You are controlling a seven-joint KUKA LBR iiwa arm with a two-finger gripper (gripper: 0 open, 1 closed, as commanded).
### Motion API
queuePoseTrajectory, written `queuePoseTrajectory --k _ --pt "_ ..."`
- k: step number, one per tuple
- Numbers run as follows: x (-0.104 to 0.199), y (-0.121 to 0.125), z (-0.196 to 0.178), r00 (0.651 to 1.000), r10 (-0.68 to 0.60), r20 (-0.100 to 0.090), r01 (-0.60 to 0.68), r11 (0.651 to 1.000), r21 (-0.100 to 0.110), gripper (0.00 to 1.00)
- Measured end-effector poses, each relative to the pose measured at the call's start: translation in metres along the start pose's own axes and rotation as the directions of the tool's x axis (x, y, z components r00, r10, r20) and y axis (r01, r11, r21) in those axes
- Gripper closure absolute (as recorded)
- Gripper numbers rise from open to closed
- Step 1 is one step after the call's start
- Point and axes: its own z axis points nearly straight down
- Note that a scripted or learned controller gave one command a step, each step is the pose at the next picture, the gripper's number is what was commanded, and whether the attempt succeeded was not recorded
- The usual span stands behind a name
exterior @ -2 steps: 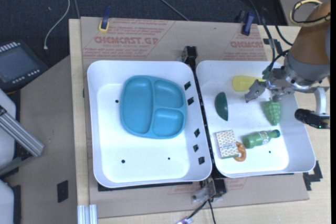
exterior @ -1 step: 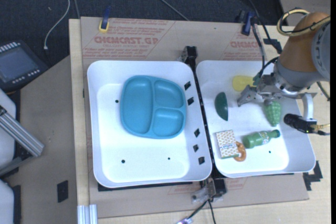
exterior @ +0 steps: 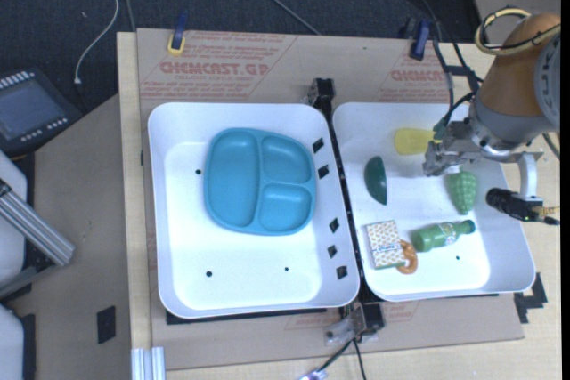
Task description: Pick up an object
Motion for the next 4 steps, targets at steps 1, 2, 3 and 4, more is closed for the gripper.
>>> queuePoseTrajectory --k 1,2,3,4 --pt "0.003 0.000 -0.065 1.000 0.000 0.003 0.000 1.000 -0.006 1.00" --pt "0.003 0.001 -0.111 1.000 0.000 0.003 0.000 1.000 -0.004 1.00" --pt "0.059 -0.005 -0.103 1.000 -0.004 -0.001 0.004 1.000 0.004 1.00" --pt "0.107 -0.018 -0.095 1.000 -0.004 -0.001 0.004 1.000 0.005 1.00"
